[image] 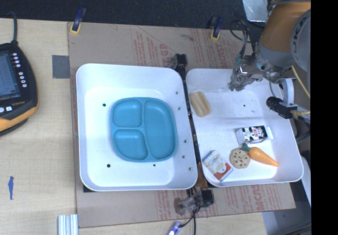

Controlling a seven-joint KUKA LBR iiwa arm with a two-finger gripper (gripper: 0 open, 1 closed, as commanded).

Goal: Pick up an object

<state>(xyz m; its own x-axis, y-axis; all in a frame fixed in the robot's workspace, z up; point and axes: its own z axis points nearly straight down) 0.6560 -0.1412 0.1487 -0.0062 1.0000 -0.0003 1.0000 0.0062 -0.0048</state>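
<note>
Camera view shows the gripper point(238, 82) over the bare upper part of the right bin point(222, 78); whether its pincer is open or closed cannot be told. Candidate objects lie lower in that bin: a tan block point(200, 103), a small packet point(254, 133), a cookie point(240, 158) touching a carrot point(262, 157), and a card point(216, 165). A descent from here would likely close on nothing. The cookie and carrot could shift together.

Blue sectioned plate point(143, 128) lying in the left white bin point(90, 176), orange-and-black handheld pendant point(13, 83) at the bench's left edge, blue clamp point(78, 20) and second clamp point(214, 27) gripping the brown cardboard sheet point(127, 44)
</note>
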